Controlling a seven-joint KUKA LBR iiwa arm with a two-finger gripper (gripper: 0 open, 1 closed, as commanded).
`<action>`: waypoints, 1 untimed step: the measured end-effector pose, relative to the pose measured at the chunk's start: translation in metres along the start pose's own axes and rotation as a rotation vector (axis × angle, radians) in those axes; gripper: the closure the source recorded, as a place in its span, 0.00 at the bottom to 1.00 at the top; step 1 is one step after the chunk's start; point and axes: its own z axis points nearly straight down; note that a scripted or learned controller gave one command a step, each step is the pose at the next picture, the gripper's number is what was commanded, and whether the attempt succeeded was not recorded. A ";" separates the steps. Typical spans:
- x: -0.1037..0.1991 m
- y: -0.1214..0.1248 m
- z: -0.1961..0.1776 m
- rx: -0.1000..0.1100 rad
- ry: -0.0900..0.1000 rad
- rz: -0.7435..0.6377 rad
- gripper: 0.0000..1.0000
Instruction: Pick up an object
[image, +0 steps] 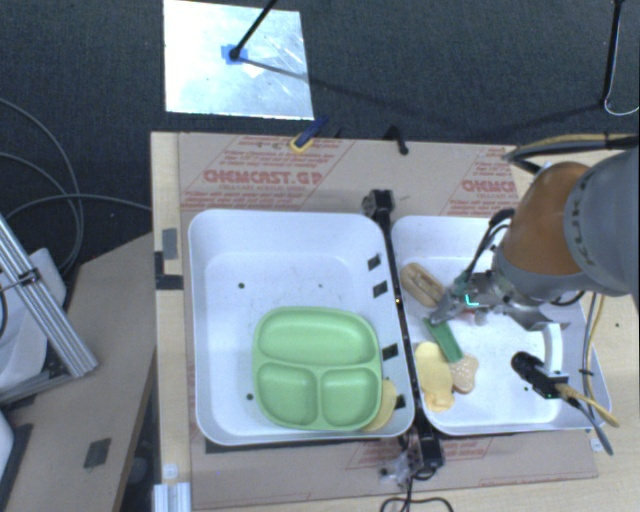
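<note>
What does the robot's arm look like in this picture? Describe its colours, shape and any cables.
The arm is thick and rounded, grey, with an orange band above the wrist. A dark cable loops beside it. The gripper is a smaller grey metal part with a small green light near its tip.

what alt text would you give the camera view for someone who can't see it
A grey and orange arm reaches from the right into the right bin, its gripper low over a green item beside a tan piece and a yellow piece. The left bin holds a green divided tray.
</note>
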 end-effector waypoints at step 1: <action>0.021 -0.076 0.011 0.007 0.002 0.003 0.00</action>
